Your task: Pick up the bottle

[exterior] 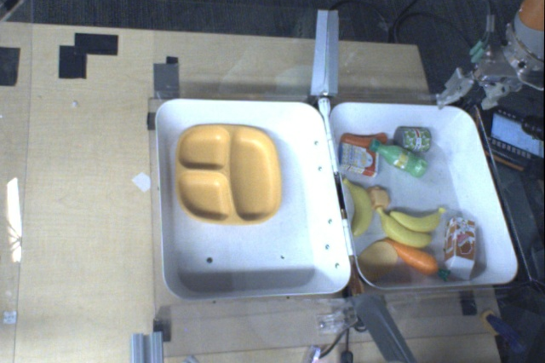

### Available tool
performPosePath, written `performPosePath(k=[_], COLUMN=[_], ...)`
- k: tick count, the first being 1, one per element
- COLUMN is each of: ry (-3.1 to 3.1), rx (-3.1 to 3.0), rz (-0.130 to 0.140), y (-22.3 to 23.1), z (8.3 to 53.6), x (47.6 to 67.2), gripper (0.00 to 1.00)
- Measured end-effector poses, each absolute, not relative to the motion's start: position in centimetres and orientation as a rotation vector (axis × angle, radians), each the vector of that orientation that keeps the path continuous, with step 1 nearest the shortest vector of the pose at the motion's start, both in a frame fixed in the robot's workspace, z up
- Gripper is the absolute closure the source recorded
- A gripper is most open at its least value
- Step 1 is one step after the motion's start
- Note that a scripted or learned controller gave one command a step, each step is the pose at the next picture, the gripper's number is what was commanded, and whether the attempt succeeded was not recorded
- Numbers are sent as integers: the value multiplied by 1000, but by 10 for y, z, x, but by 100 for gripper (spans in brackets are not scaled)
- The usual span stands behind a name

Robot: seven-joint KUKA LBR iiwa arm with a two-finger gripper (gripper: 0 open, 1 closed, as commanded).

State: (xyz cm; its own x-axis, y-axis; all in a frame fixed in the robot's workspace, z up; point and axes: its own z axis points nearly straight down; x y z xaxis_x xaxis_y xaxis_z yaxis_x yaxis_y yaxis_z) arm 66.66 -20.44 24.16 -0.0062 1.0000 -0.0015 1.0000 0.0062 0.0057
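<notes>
Dark carpet ran along the far side of the scene, with thin cables looping across it; nearer lay a pale wooden bench (77, 208) bearing two shallow white bins side by side, parted by a metal rail (327, 54) that stood out at their far edge. In the left bin (255, 263) sat a yellow divided tray (228, 173), towards its far left corner. The right bin (477, 148) held the clutter: a green bottle (401, 158) lay on its side in the far half, touching a red-and-white pouch (358, 155) to its left and just near of a small dark-green can (413, 138); nearer lay two bananas (411, 223) – one curved along the bin's left wall – an orange carrot (415, 258), and a red-and-white carton (461, 244) by the near right corner. The gripper (477, 80) hung beyond the far right corner of the right bin, well apart from the bottle, under the orange-banded wrist; whether its fingers stood apart or together could not be told – the metal parts there were too small and tangled to read; nothing was seen between them.
</notes>
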Motion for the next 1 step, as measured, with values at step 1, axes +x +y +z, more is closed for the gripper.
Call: performPosePath(k=[1], ry=[2073], rx=[2338], rz=[20], y=[-181], z=[128], x=[652], gripper=[0])
